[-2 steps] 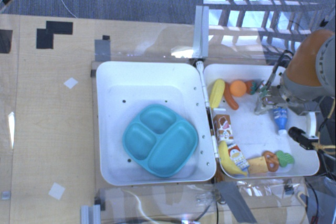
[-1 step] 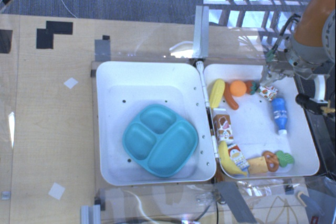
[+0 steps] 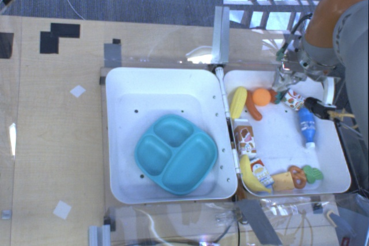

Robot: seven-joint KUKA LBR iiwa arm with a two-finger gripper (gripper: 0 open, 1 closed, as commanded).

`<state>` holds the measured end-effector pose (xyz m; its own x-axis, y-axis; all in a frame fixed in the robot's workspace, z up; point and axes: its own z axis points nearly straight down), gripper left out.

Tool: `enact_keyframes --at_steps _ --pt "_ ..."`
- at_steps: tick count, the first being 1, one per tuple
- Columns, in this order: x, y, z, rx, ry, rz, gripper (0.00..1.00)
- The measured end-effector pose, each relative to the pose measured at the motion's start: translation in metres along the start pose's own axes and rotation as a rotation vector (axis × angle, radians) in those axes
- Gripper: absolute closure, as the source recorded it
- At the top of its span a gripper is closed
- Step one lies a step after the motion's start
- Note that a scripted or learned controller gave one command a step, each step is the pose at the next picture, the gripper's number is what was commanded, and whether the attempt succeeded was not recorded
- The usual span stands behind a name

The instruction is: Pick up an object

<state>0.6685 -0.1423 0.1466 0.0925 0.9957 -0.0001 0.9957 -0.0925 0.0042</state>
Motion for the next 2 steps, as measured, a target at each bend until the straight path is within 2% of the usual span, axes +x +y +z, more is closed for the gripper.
enact_keyframes --at_steps 1,2 --pt "0.000 0.000 0.000 0.000 0.000 0.000 0.00" --pt "0.048 -0.036 0.053 -0.004 -0.002 0.034 0.00"
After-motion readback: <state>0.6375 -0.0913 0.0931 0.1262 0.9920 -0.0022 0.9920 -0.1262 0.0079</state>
